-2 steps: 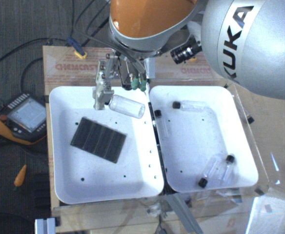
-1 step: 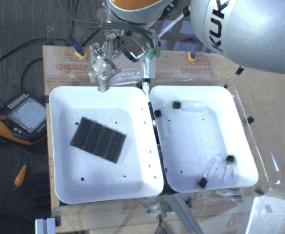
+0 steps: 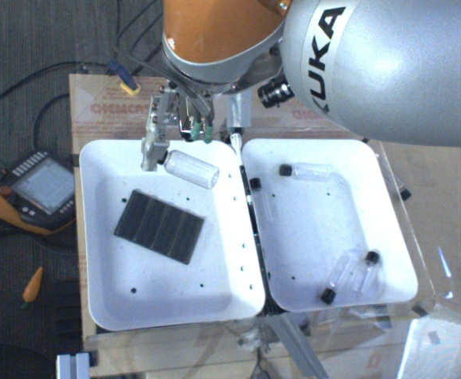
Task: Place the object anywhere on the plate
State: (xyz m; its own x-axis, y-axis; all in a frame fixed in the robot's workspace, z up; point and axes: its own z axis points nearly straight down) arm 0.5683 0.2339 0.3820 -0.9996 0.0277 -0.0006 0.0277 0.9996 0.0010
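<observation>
My arm [image 3: 357, 46] enters from the upper right of the frame, with the orange band [image 3: 215, 18] at the top centre. My hand [image 3: 158, 160] hangs over the upper edge of the left bin [image 3: 104, 290], at the upper left of centre. One grey finger [image 3: 150, 150] is visible, pointing down toward the bin floor. The other finger is hidden behind the wrist parts, so I cannot tell whether my hand is open or closed.

A clear bottle [image 3: 190, 169] lies on its side in the upper part of the left bin, just beside the visible finger, at its right. Whether the finger touches the bottle I cannot tell. The bottle is not shown between my fingers.

The plate [image 3: 159, 227], a dark ribbed rectangle, lies flat in the middle of the left bin, turned at a slant. It sits below the bottle in the frame, and the two are apart.

The right bin [image 3: 388, 212] touches the left bin along the centre line. It holds several clear tubes with black caps [image 3: 349, 273], grouped at its lower right, and another tube [image 3: 305, 170] near its upper edge.

A control pad [image 3: 37, 189] lies on the floor at the left edge of the frame, off the desk [image 3: 96, 105]
</observation>
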